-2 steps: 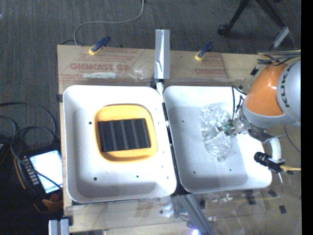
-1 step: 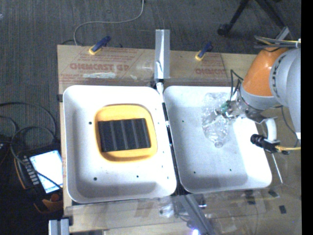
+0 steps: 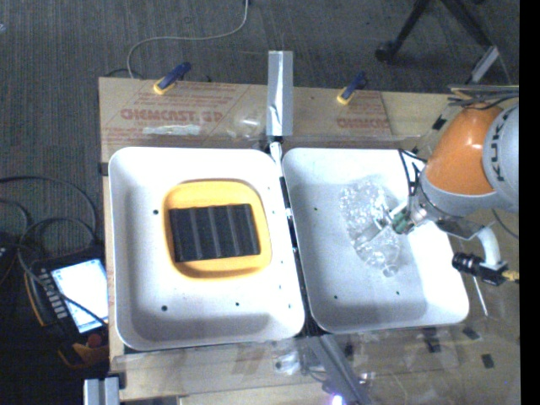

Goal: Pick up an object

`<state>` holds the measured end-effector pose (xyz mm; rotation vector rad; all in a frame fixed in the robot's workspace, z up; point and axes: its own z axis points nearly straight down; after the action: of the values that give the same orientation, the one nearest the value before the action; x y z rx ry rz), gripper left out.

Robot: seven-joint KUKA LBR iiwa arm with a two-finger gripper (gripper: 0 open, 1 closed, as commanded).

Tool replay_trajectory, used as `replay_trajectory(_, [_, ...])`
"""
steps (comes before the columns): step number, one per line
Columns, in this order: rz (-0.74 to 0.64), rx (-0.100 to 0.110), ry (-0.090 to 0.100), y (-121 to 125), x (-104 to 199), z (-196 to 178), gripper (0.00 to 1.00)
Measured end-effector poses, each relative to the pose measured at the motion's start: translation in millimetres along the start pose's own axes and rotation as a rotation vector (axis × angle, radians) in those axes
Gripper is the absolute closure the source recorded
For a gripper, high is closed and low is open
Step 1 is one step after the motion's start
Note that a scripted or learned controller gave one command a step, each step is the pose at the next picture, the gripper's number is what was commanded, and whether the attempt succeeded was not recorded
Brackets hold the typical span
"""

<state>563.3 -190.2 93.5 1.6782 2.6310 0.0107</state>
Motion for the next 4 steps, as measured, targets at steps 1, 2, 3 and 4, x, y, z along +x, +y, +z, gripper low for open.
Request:
replay_trajectory(1, [-0.002,0.007,0.006,67,-41,3,0.00])
replay_trajectory(2, [-0.039,0.005,0.002,40,-4,2,0.00])
replay_trajectory(3, [0.108,0.018,0.012,73,-34,-48,0.00])
replay_trajectory(4, [-0.141,0.001,-0.001,39,10,-1,0.00])
